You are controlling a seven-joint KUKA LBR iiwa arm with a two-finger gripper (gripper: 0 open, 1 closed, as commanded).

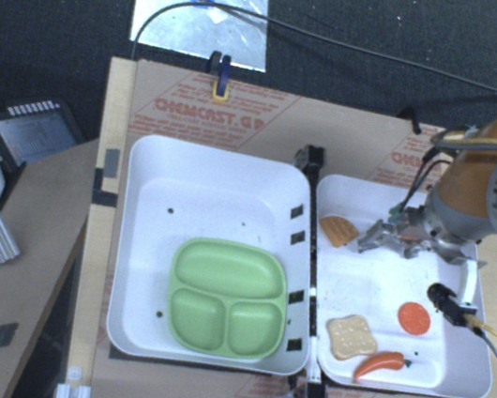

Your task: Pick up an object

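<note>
Gripper [392,240] | spread open, holding nothing | near croissant [339,229] | right bin [465,375]

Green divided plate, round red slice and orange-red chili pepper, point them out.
Green divided plate [187,266], camera view, upper-left rim.
Round red slice [414,318], camera view, centre.
Orange-red chili pepper [378,364], camera view, mid-body.

- One fixed camera sits above the bench [246,107], looking down at a slant.
- Both bins lie below and left of the gripper [392,238].
</note>
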